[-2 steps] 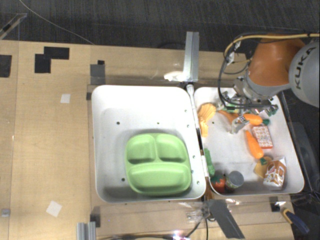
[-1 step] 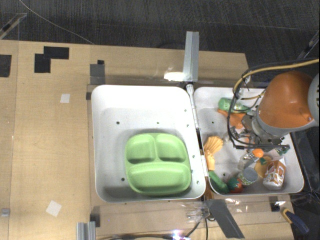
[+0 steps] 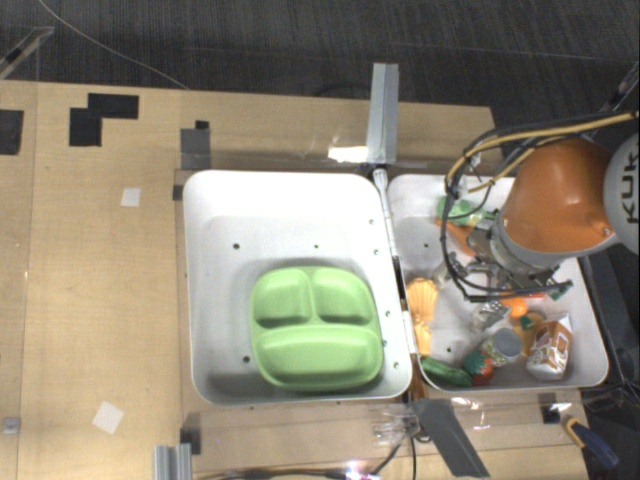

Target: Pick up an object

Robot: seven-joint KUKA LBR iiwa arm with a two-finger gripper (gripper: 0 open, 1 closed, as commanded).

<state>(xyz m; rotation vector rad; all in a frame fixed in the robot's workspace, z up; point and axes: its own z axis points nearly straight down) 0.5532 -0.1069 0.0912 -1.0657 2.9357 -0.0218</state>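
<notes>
The right bin holds several small objects. A yellow-orange piece lies by its left wall, and a green vegetable with a red item lies at the front. A grey round can and a white-and-orange carton sit near the front right. My gripper hangs low in the middle of this bin, just above the can, mostly hidden under the orange wrist band. A green item and an orange one show behind the wrist.
The left bin holds a green divided plate in its front half. A grey metal post stands behind the wall between the bins. Cables loop around the wrist.
</notes>
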